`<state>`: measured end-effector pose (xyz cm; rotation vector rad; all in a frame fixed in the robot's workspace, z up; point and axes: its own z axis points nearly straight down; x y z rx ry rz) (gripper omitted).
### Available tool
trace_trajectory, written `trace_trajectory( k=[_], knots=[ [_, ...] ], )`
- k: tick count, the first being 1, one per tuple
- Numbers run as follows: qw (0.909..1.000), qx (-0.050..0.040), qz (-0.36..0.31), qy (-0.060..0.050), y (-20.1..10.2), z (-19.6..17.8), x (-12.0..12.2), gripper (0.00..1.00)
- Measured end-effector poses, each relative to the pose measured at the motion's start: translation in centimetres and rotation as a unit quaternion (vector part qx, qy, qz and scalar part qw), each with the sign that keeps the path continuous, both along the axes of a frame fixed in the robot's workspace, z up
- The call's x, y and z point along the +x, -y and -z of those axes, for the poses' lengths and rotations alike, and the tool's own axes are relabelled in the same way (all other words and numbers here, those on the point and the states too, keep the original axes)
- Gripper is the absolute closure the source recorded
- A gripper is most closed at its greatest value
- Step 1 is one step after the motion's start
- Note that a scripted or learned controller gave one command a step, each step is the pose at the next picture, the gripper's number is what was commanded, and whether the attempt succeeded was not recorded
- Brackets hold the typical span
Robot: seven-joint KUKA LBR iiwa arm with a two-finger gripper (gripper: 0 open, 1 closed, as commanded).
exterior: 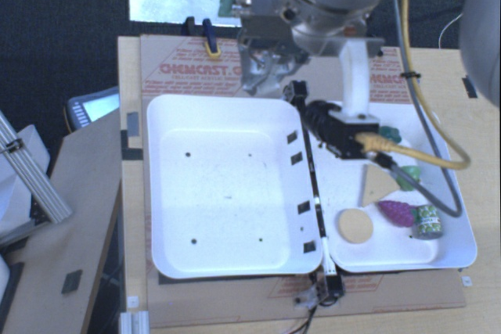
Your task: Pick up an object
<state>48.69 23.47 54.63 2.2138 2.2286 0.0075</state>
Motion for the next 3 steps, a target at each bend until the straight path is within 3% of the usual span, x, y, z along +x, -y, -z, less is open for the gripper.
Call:
trace_trajectory(
  k=[1,2,3],
  knots=[
    [1.0000,-0.0002,-0.001,0.000,0.0,0.0,0.0,0.00],
    [1.0000,0.0006,-0.002,0.001,0.0,-1.1,0.0,1.00],
    [1.0000,0.0004,-0.002,0.000,0.0,-1.1,0.0,0.00]
  ],
)
